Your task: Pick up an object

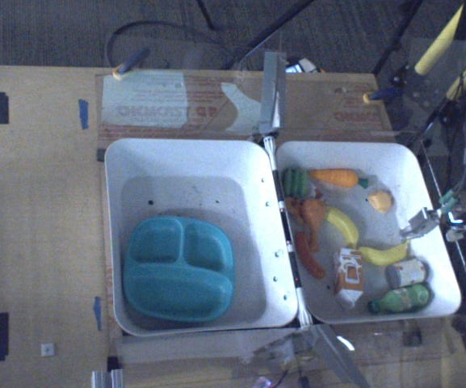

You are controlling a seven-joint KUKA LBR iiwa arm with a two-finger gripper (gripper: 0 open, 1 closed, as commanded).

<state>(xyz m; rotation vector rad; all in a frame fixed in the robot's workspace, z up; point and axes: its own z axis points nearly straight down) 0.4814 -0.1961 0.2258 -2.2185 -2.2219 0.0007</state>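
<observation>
Your end effector (421, 221) sits over the right bin's (440, 208) right wall; metallic, small, grip state unreadable. Nearest it, a smooth curved banana (384, 255) lies in that bin, long axis left-right. A capsule-shaped green bottle (400, 299) lies below. A glossy teal compartment tray (178, 268) fills the left bin (184, 156).
</observation>
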